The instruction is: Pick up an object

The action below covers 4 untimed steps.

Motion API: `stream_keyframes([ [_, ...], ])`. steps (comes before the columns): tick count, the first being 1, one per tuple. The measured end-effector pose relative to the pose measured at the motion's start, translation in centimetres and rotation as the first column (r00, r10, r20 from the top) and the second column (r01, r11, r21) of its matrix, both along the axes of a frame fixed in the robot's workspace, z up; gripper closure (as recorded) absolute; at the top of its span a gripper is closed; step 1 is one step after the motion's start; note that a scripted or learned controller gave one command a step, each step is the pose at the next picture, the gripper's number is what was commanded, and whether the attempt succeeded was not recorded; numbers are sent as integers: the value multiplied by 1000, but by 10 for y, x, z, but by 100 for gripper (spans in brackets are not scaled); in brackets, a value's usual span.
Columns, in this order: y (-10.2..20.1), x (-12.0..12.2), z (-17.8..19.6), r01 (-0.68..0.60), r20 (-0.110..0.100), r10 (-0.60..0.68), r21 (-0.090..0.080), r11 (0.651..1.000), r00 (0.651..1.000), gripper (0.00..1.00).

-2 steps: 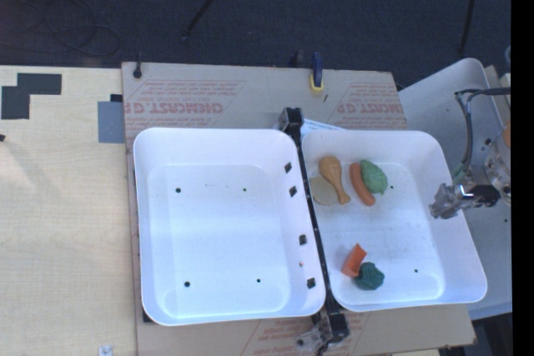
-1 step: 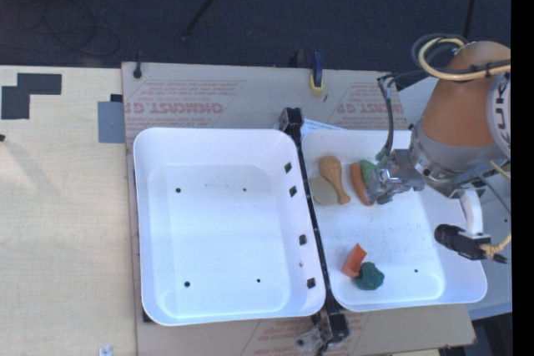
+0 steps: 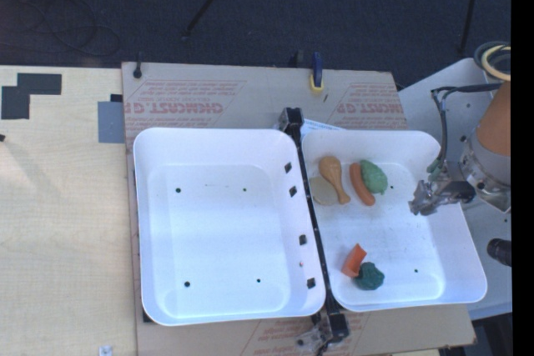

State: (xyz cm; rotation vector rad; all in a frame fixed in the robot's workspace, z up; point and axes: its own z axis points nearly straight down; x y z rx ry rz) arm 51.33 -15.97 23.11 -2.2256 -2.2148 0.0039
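Camera view, taken from above at a slant, covers two shallow white bins on a cardboard-covered bench. Gripper (image 3: 425, 200) sits at the right-hand edge of the right bin (image 3: 455, 283), low over its rim area, with the arm's wrist and an orange section behind it at the frame's right side. State of the jaws cannot be determined; the metal parts are small and blurred, and nothing is seen between them.

Contents of the right bin, all lying left of the gripper and apart from it:
- tan drumstick-shaped toy (image 3: 333, 177), upper left of the bin floor, beside a pale round piece (image 3: 321, 191) that it touches or overlaps
- orange carrot-shaped toy (image 3: 360, 185), just right of the drumstick, with a green leafy toy (image 3: 375, 177) touching its upper right side; this pair is nearest the gripper
- small orange-red wedge (image 3: 354, 259) near the front of the bin, touching a dark green lump (image 3: 370, 276) just below it

Left bin (image 3: 150, 221) lies alongside, joined by black clips along the shared edge
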Motion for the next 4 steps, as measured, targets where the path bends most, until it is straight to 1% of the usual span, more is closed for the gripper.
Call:
stream_keyframes([
  [1,-57,-40,8,1,-1,-1,0,1000,1000,100],
  [2,26,-37,86,-12,6,12,1,1000,1000,100],
  [3,97,0,14,-12,-6,12,5,1000,1000,100],
  [4,164,-8,121,-14,10,14,3,1000,1000,100],
])
